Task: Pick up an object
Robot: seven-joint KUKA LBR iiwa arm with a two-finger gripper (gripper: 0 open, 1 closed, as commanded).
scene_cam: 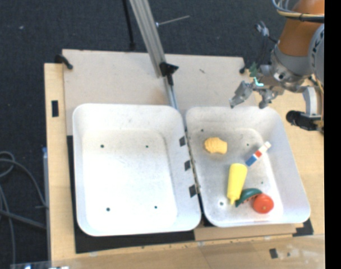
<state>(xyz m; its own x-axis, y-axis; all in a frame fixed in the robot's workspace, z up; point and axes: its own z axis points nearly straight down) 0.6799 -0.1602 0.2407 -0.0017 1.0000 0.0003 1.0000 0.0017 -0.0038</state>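
Four small things are waiting in the right bin [282,144], none lifted yet.

Going left to right: the left bin [86,122] is lying bare; the right one is holding a yellow lump [215,145], a yellow bottle [235,181], a small tube [258,153] and a tomato [263,204]. The hand [252,96] is hovering above the far rim, fingers spread, pinching nothing; the lump is sitting apart, offering room.

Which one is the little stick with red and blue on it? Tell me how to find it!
Look at the right bin, the one holding the toys. Near its right side, above the yellow bottle, lies the small stick, tilted. It is the only white thing with a blue and a red band; its neighbours are the orange lump and the red tomato.
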